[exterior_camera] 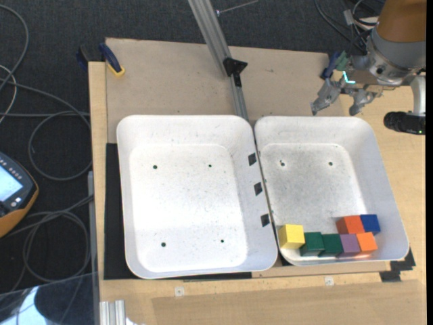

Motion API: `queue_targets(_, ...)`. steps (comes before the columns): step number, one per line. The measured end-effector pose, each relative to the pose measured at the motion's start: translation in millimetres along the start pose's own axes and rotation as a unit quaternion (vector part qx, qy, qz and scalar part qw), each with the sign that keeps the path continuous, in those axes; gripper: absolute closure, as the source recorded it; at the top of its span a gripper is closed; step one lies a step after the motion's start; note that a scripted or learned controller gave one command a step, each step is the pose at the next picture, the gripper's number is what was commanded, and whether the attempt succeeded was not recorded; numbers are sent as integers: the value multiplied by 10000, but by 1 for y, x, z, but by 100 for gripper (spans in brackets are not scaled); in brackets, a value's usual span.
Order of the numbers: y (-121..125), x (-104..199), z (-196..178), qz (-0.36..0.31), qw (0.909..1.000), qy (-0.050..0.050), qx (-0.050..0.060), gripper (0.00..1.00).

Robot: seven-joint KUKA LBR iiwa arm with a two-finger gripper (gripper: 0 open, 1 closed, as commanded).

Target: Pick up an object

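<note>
gripper hung above the bench just beyond the far rim of the right bin, fingers spread apart with nothing between them. blocks sat clustered along the near edge of the right bin, well apart from the gripper: yellow block leftmost, then two green blocks, purple block, orange block, with red block and blue block just behind. left bin lay beside it.

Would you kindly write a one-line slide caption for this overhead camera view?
Open gripper hovers beyond the right bin, whose near edge holds the coloured blocks.
</note>
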State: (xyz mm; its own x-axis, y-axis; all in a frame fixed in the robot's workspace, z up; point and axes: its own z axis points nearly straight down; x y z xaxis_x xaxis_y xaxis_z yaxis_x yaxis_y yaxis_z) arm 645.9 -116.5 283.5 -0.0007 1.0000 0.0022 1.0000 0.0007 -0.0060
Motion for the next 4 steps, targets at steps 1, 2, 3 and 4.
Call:
queue_targets(1,1,0,-3,-7,10000,-7,-22,0)
queue_targets(2,-2,1,60,3,10000,-6,8,0)
queue_targets(3,-10,-2,121,7,10000,-5,14,0)
queue_targets(4,-8,-11,173,7,10000,-7,8,0)
